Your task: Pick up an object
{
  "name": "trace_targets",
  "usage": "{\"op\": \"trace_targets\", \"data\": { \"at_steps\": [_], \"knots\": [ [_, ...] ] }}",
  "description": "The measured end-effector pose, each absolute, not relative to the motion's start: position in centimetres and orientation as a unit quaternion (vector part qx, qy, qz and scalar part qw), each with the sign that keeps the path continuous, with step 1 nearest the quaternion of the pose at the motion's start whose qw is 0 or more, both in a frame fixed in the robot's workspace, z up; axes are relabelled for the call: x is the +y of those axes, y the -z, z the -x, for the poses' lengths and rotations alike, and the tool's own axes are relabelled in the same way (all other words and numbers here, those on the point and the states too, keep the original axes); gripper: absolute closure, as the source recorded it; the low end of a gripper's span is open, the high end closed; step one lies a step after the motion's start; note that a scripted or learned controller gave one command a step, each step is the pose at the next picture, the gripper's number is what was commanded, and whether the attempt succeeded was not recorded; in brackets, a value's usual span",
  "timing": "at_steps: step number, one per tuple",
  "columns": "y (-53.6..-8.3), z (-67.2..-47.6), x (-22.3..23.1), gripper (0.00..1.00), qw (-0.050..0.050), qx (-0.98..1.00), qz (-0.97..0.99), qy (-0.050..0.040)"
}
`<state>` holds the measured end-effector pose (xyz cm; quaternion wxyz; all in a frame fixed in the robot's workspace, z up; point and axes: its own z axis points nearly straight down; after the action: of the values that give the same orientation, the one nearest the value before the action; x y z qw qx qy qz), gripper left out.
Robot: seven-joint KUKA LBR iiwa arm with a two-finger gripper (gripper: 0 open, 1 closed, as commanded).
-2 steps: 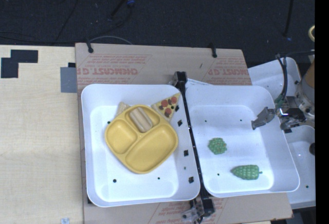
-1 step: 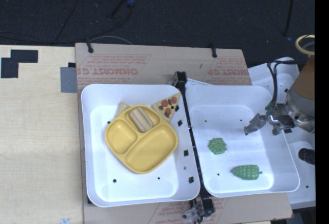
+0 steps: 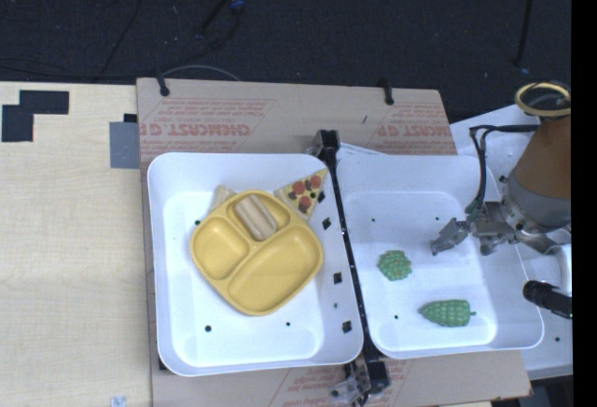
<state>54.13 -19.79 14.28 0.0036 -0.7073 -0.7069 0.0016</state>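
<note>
Gripper [image 3: 454, 237] hangs over the right bin [image 3: 424, 344], jaws spread on nothing, near the round green fruit [image 3: 395, 265] (its likeliest target, I'd guess).

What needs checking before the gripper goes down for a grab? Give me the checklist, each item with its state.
1. A target lies within the arm's bin: ok. The round green piece and the long green piece both lie in the right bin.
2. Targets apart from each other: ok, with bare bin floor between them.
3. Gripper over a target: not ok. It sits to the right of and above the round green piece.
4. Gripper holding nothing: ok, nothing shows at its tip.
5. Finger opening: cannot tell.
6. Left bin items out of the way: ok. The yellow tray lies across the divider.
</note>
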Motion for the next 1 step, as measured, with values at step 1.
{"op": "trace_targets", "data": {
  "at_steps": [1],
  "knots": [
    [-8.89, -53.96, -19.65, 0.0, 0.004, -0.707, 0.707, -0.0018]
  ]
}}
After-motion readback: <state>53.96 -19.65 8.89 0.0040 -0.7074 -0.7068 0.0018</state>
